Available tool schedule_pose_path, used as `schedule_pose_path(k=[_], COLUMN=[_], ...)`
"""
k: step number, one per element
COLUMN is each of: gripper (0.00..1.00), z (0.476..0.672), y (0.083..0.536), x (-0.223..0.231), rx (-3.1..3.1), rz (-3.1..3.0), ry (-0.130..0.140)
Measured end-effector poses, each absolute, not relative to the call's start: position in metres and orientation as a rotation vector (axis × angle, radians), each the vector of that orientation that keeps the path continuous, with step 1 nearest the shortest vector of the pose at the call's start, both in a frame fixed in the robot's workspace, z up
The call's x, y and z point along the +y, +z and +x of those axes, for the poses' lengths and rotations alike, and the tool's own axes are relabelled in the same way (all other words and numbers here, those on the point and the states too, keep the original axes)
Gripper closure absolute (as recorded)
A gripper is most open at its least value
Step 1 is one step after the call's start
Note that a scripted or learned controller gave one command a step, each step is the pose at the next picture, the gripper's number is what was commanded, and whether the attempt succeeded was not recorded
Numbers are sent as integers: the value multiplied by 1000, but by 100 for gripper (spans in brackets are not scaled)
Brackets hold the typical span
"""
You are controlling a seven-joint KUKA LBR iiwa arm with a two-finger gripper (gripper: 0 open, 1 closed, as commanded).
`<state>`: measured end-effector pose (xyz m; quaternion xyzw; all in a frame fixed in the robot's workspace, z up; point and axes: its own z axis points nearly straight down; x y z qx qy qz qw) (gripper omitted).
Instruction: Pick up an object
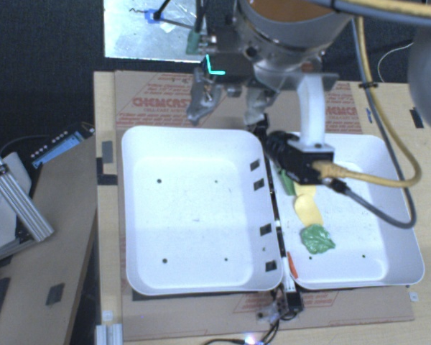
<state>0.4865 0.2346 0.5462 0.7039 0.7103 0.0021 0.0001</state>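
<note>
So the big grey arm [302, 20] with its orange band fills the top of the frame, hanging over the back edge of the counter [165, 99]. Below it sit the two white bins: the left bin [194, 207] takes up the middle of the frame, and the right bin [373, 214] is partly covered by the arm's white bracket and a yellow cable [373, 182].

The gripper [226, 106] hovers up top centre, above the bins' far rim and not down in either one. Can't tell from this angle if the jaws are open or closed, and nothing is visibly held.

The pickable stuff is all in the right bin, near its left wall: a yellow object [308, 208], a crumpled green object [317, 239] just below it and touching, and a small green piece [287, 186] peeking out above. There's also a little orange bit [292, 266] by the divider.

My read: it's at the approach stage. Next move means swinging toward lower right and dropping onto one of those.
</note>
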Motion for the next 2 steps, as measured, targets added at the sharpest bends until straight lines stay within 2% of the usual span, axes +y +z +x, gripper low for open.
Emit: schedule_pose_path(k=[1,2], gripper=[100,0], z=[487,487], y=[558,557], x=[235,235], rx=[2233,2235], rz=[2208,2207], ry=[11,10])
